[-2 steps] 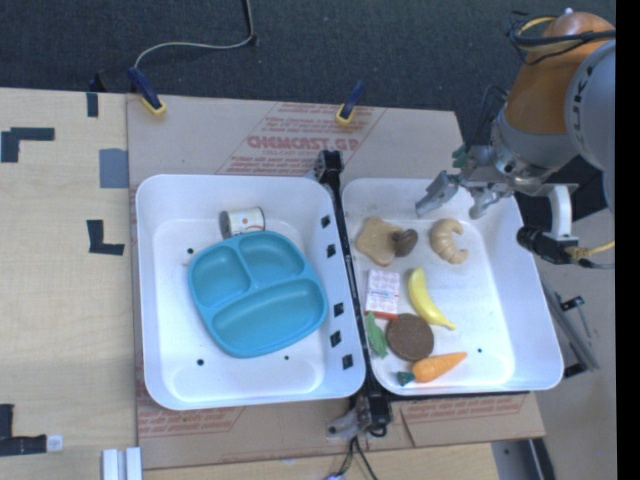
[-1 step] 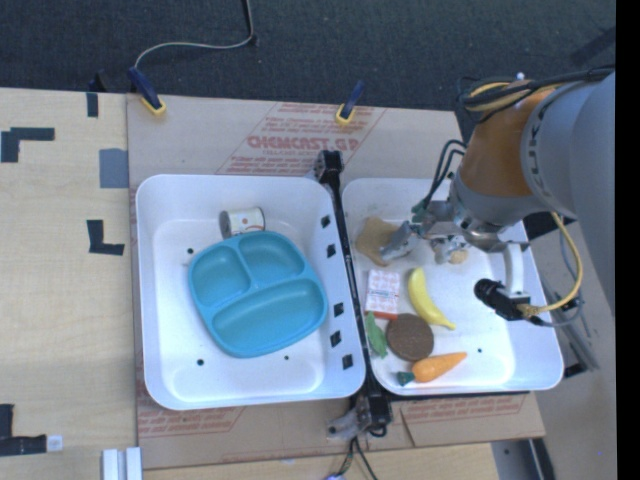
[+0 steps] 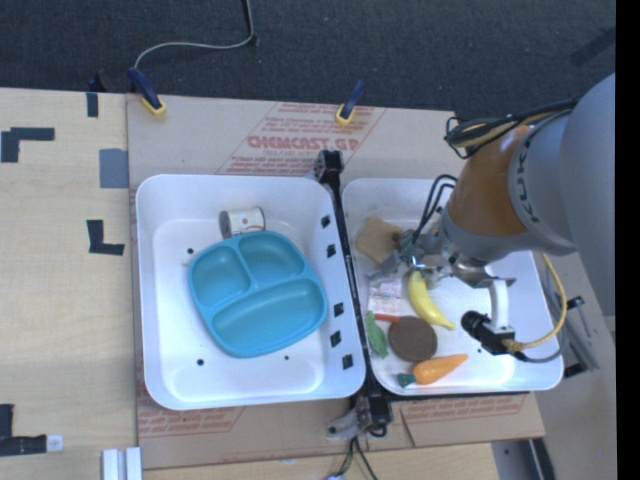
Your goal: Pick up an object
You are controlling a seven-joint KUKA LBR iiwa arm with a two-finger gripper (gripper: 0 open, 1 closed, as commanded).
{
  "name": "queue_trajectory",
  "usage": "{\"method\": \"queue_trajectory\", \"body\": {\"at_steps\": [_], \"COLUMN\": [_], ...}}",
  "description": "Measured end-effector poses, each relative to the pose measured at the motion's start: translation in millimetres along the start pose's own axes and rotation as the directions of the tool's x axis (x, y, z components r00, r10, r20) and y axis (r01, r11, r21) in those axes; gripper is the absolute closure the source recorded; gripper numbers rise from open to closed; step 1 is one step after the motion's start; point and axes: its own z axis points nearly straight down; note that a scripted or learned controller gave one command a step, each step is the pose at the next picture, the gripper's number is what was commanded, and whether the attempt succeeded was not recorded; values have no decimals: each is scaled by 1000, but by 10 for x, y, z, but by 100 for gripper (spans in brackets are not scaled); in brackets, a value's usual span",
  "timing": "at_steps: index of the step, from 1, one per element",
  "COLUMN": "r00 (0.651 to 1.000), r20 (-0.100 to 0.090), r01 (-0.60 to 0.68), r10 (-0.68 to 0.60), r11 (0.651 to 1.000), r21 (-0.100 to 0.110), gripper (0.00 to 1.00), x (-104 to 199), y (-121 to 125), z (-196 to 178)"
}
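Camera view: one banana (image 3: 428, 303), one carrot (image 3: 439, 368), one blue plate (image 3: 258, 292).

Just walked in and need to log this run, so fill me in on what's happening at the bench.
A grey KUKA arm reaches from the right into the right bin, its gripper low over the clutter at the banana's upper end. Nothing is visibly lifted. Nearby lie a brown disc, a carrot and a tan block. The left bin holds a blue divided plate and a small cup.
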Motion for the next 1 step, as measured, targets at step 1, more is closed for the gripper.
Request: {"method": "queue_trajectory", "body": {"at_steps": [1], "r00": [1000], "r20": [9], "r01": [-2], "r10": [2], "r11": [1000], "r21": [-9], "gripper": [100], "x": [-39], "y": [21], "z": [-123]}}
